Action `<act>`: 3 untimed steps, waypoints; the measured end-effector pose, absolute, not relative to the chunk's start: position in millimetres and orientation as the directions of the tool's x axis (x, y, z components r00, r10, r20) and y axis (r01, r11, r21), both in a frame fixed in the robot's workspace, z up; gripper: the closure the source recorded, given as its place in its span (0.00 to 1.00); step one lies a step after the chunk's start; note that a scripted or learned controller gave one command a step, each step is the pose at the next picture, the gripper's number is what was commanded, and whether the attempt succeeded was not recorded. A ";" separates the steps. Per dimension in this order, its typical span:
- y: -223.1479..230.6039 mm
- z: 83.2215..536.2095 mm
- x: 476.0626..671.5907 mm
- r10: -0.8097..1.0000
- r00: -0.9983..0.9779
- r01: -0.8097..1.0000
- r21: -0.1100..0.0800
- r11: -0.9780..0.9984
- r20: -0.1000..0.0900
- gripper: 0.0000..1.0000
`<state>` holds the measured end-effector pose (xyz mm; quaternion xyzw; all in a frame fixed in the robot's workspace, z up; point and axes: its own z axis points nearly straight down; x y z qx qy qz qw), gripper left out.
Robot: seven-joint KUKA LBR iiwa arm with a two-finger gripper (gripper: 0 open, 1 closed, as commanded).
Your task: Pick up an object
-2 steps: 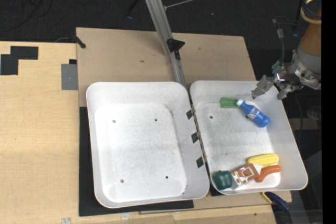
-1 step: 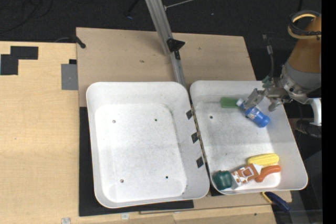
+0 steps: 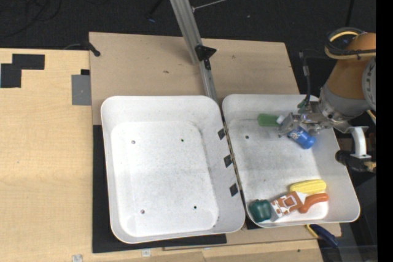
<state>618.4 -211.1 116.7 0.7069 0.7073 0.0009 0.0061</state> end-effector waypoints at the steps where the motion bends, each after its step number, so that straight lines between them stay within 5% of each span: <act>1: -210.4 122.9 615.5 1.000 0.005 1.000 -0.001 -0.005 0.000 1.00; 3: -219.6 237.2 617.7 1.000 -0.002 1.000 0.004 0.002 -0.002 1.00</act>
